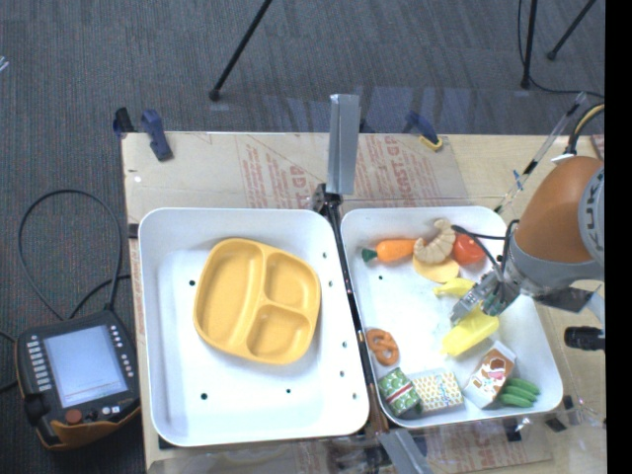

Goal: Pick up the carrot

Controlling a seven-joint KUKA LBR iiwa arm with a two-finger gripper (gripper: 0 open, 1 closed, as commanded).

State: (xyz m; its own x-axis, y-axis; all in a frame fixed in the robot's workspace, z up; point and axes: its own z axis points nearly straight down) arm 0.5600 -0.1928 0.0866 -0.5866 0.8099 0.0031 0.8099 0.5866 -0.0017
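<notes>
carrot (393, 252) in right bin (415, 413), far-left corner; divided plate (259, 300) in left bin (163, 383).

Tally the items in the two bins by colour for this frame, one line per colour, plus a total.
Left bin:
Yellow: 1, the divided plate

Right bin:
Orange: 1, the carrot
Tan: 1, croissant
Red: 1, tomato
Yellow: 2, banana, corn
Brown: 1, pretzel
Green: 2, can, pea pod
Mixed print: 2, cracker box, carton

Total: 11

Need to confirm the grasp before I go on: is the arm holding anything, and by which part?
Cannot be told. The end effector sits low in the right white bin by yellow pieces, apart from the orange carrot.
</notes>
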